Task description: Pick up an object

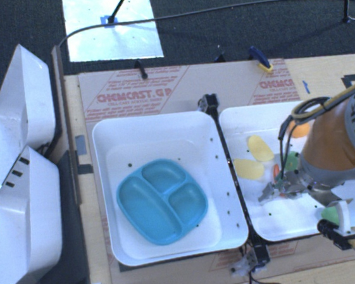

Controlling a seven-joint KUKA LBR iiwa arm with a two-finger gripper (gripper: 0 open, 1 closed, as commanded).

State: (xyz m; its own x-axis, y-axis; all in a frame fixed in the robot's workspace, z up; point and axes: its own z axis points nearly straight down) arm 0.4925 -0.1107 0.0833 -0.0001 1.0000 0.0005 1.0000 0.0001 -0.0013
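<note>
The right bin (263, 227) holds several small items: a yellow oval piece (260, 148), a flatter yellow piece (249, 169), a small red piece (276, 171), a green piece (291, 159) and an orange piece (300, 130) half hidden by the arm. My gripper (274, 191) is low over the right bin's floor, just below the red piece and to the right of the flat yellow piece. I see nothing clearly held in it. The arm's body covers the bin's right half.
The left bin (120, 138) holds a blue divided plate (162, 200). Another green object (329, 213) lies near the right bin's lower right corner beside a white wrist part. Two spare white bins (30, 187) stand off the bench at the left. Cables run across the back.
</note>
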